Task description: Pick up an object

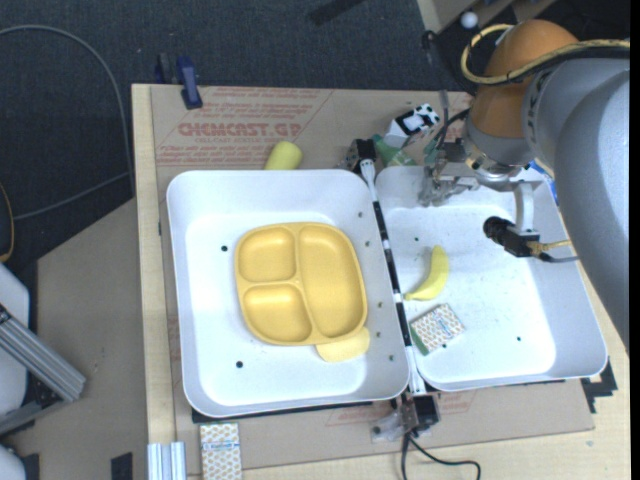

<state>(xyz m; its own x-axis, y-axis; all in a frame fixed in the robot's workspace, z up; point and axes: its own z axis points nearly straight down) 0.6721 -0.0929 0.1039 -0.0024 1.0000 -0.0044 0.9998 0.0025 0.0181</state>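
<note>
A yellow banana lies loose in the right bin, near that bin's left wall, curved and leaning toward the divider between the bins. Just below it rests a small patterned packet, green along one edge; whatever is printed on it is too small to read. The gripper hangs over the far end of the same bin, well apart from the banana, with nothing seen between its parts; whether it is open or closed cannot be told. The grey arm with its orange band enters from the right.

In the left bin sits a yellow divided plate with three compartments, a pale yellow piece tucked under its near edge. Behind the bins, the cardboard sheet carries red lettering that seems to read "CHEMCAST GP". A small yellow object lies on it.
</note>
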